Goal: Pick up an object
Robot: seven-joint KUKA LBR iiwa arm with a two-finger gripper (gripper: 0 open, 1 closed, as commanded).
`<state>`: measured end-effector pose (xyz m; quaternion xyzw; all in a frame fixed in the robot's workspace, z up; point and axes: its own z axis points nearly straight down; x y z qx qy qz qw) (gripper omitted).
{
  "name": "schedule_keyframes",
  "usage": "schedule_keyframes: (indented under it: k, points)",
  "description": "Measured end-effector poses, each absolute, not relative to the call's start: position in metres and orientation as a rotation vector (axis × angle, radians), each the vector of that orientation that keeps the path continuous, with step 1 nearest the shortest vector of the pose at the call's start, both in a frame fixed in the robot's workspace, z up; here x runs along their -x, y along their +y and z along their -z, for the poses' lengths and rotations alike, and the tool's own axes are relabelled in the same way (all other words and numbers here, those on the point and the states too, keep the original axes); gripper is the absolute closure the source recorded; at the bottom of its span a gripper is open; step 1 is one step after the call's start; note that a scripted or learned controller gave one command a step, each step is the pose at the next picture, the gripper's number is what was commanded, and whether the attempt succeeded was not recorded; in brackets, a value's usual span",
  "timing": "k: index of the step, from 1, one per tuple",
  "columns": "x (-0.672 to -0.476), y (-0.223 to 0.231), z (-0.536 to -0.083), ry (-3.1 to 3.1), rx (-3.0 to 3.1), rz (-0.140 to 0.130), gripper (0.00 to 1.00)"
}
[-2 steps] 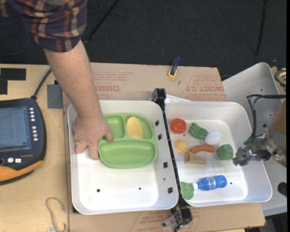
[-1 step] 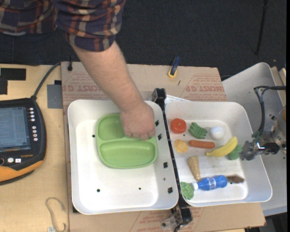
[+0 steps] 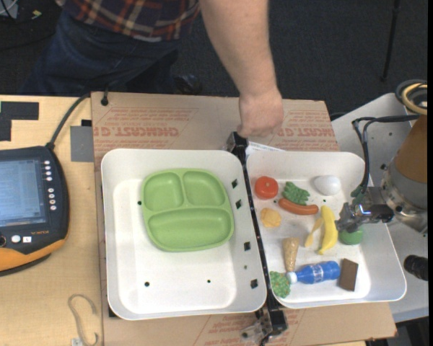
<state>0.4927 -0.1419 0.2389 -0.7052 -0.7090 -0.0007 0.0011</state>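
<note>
My gripper [image 3: 355, 216] hangs low over the right side of the right bin [image 3: 391, 269], just above a small green round object [image 3: 351, 237]. A yellow banana [image 3: 329, 231] lies immediately to its left. Further left are a sausage [image 3: 298, 207], a red tomato [image 3: 267, 187], a leafy green piece [image 3: 296, 192], a white egg-like piece [image 3: 326, 184] and an orange chunk [image 3: 271, 218]. Toward the front lie a tan cone [image 3: 291, 253], a blue bottle [image 3: 314, 273], a brown block [image 3: 348, 274] and a green floret [image 3: 279, 284].
The left bin [image 3: 130, 283] holds a green divided plate [image 3: 187, 209]. A person's hand [image 3: 260, 117] reaches down to the back edge where the two bins meet. A control pendant [image 3: 18, 200] lies on the bench at far left.
</note>
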Motion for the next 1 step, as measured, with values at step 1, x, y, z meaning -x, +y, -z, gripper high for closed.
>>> schedule_keyframes:
  k: [1]
  points:
    - [-0.507,-0.0937,-0.2261,-2.223,2.212,-0.002,1.0]
